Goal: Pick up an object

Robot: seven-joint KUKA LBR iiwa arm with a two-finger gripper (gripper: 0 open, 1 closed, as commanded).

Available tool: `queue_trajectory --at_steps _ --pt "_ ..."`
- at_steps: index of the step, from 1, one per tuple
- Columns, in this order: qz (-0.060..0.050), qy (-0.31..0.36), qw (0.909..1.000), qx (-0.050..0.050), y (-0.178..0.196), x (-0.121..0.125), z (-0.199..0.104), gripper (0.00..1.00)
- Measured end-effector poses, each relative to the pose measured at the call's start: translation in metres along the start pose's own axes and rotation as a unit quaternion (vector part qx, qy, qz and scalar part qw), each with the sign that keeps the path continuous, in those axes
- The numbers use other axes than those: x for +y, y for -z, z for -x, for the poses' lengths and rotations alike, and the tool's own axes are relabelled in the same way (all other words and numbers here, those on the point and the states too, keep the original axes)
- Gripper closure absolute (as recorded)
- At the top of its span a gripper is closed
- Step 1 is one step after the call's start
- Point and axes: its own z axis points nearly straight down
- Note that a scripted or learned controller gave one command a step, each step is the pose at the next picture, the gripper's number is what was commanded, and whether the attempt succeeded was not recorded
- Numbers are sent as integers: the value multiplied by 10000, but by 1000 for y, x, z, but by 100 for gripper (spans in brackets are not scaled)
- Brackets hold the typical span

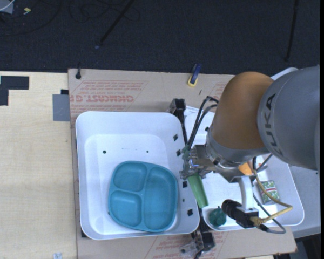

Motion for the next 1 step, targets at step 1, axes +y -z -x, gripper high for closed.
queue_trajectory --at_steps 1 --pt "-7 -3 10000 -2 -13 -2 -1 100"
